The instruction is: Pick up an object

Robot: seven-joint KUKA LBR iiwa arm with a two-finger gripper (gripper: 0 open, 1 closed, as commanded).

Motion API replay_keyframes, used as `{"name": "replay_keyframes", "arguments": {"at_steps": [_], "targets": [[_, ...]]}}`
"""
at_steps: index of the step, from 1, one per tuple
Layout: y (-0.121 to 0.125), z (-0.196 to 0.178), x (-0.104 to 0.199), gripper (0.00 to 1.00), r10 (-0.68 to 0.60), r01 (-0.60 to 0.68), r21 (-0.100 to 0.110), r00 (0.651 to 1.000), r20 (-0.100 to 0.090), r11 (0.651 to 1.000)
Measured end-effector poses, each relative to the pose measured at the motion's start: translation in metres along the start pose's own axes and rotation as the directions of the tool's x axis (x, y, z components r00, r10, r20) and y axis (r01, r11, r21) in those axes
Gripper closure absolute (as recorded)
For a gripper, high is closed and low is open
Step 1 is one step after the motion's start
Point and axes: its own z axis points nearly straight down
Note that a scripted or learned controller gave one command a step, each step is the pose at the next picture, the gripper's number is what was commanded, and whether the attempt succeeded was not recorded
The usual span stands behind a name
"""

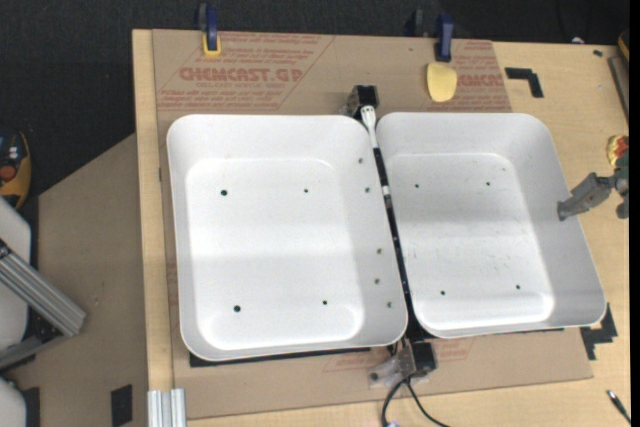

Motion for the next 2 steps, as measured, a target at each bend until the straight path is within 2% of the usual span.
{"name": "replay_keyframes", "arguments": {"at_steps": [1,2], "targets": [[0.001,-0.011,0.000,1.00,-0.001,0.001,-0.003,1.000,0.002,1.000],[0.000,-0.233,0.039,1.00,-0.005,0.005,-0.021,1.000,0.007,1.000]]}}
